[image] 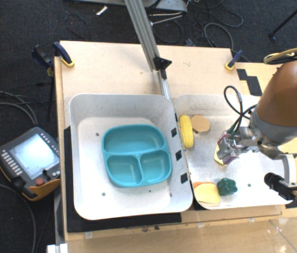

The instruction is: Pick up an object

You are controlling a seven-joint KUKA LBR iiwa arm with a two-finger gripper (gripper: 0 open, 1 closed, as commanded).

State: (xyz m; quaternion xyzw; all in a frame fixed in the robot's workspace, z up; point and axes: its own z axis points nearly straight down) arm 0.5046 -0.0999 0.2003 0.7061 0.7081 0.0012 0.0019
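Counter (111, 67): pale board, clamps at rear corners; bare strip behind both bins.
L bin (80, 141): holds teal 3-compartment tray (137, 155), centred; free margin all round tray.
R bin (254, 196): rim touching L bin's along centre line; front-right floor open.
Corn cob (187, 130): yellow, upright along R bin's left wall, touching tan round piece (200, 124).
Front-edge items: yellow-orange flat piece (207, 192) just beside dark green lump (226, 186), both near R bin's front rim.
Arm (288, 104): grey, orange-banded, enters from right, cut off by frame edge; covers R bin's right side.
Tool (226, 153): low over R bin's middle, above small yellowish item (220, 161), mostly hidden beneath; spread or pressed together, can't tell.
Pendant (30, 162): on floor, left of counter; screen lit, text unreadable.
Labels: none legible.
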